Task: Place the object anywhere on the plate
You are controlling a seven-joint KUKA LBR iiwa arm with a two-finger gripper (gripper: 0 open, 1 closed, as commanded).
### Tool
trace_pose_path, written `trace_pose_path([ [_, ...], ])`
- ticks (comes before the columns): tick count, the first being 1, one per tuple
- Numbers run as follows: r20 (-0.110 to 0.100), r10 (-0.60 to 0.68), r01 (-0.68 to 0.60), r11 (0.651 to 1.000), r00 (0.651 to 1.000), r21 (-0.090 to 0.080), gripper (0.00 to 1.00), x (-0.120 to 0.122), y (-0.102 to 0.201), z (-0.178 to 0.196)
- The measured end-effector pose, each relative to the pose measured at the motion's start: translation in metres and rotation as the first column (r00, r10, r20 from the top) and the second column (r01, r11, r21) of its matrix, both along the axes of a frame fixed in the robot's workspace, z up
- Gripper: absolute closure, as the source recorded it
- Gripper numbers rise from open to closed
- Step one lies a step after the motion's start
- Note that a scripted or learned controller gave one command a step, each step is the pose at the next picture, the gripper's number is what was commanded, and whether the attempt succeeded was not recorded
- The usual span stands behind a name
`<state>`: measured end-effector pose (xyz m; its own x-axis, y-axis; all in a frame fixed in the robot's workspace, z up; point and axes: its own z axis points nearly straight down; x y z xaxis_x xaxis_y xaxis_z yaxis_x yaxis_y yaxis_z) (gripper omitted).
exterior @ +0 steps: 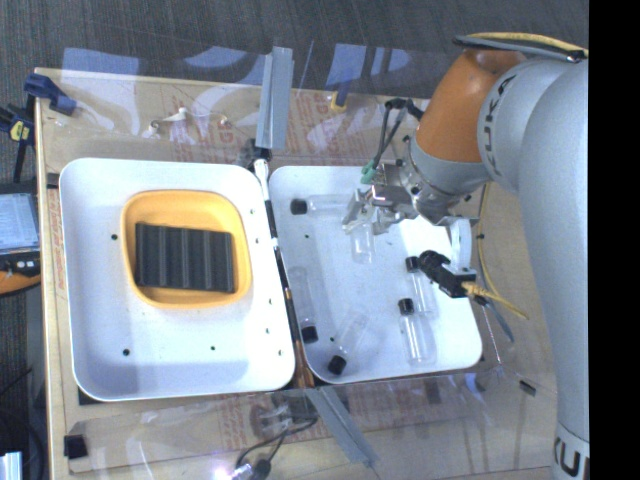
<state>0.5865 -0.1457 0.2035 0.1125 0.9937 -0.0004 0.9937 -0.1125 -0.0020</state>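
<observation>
The yellow plate [186, 210] lies in the left bin [100, 358] and carries a black ridged insert [186, 258]. Several clear vials with black caps lie in the right bin [455, 353]. One vial [312, 206] is near that bin's back left. Another vial [362, 246] lies just below my gripper [370, 211]. Two others are a vial [415, 333] at the front right and a vial [346, 346] at the front left. My gripper hangs low over the back middle of the right bin. I cannot make out anything held in it.
A grey metal bar [273, 98] stands at the back between the bins. The arm's orange band [462, 108] and grey body cover the right side. A black fitting with a yellow cable [445, 276] hangs over the right bin's right edge.
</observation>
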Motion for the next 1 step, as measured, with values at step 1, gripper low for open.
trace_pose_path([
  [1, 0.0, 0.224, -0.224, 0.975, 0.975, 0.0, 1.0, 0.0219, 0.0523, 0.0092],
])
